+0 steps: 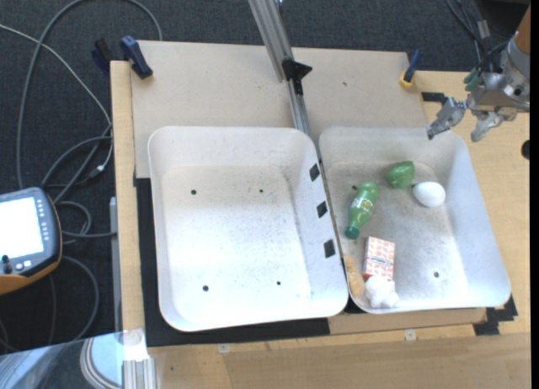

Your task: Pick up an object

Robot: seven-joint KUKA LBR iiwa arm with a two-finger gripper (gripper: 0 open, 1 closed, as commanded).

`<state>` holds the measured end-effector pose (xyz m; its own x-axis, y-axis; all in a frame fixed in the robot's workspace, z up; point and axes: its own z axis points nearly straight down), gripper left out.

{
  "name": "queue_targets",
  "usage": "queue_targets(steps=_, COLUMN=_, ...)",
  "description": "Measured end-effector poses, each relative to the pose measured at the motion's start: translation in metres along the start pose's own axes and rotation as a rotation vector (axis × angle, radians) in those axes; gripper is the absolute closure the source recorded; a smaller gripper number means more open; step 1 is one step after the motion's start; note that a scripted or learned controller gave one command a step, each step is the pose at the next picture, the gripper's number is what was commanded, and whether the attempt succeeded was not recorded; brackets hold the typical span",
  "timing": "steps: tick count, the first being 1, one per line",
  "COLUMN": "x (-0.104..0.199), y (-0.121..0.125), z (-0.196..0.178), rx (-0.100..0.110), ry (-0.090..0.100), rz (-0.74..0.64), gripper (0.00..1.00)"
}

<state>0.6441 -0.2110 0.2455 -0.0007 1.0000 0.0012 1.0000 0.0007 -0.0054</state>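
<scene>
- Gripper (pixel 461 125) hovering past the right bin's (pixel 484 248) 1 o'clock corner, fingers spread apart, grasping nothing.
- Candidates lying in that bin: white ball (pixel 429 194), green lump (pixel 400 174), green bottle (pixel 361 208), red-and-white box (pixel 379 257).
- Ball looking nearest and best isolated; advising centring over it and descending straight, fingers straddling it.
</scene>
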Motion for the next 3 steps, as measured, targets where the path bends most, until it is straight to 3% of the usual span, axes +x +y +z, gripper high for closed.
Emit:
queue_targets(steps=2, x=-0.001, y=0.013, z=0.120, rx=0.002, ry=0.001, rz=-0.001, gripper=0.00)
queue_targets(steps=3, x=-0.002, y=0.016, z=0.104, rx=-0.007, ry=-0.003, rz=-0.003, gripper=1.00)
